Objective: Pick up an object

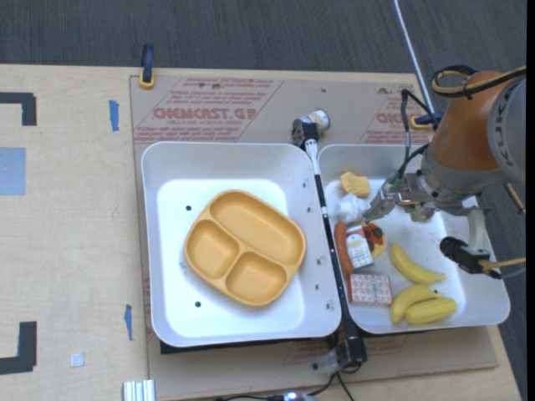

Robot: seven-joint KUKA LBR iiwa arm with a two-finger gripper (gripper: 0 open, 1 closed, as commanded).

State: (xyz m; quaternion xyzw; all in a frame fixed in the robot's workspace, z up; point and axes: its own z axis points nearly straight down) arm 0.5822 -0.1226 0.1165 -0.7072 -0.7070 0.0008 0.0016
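Right bin: arm hides hand's fingers.

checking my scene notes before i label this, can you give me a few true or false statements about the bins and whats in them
1. The yellow divided plate lies in the left bin. True.
2. The plate has two compartments. False: it has three.
3. The bananas lie in the right bin. True.
4. The gripper is over the left bin. False: it is over the right bin, near its left side, above the small items there.
5. The red sausage lies on the plate. False: it lies in the right bin, close to the wall between the bins.
6. A small red-and-white packet lies near the front of the right bin. True.
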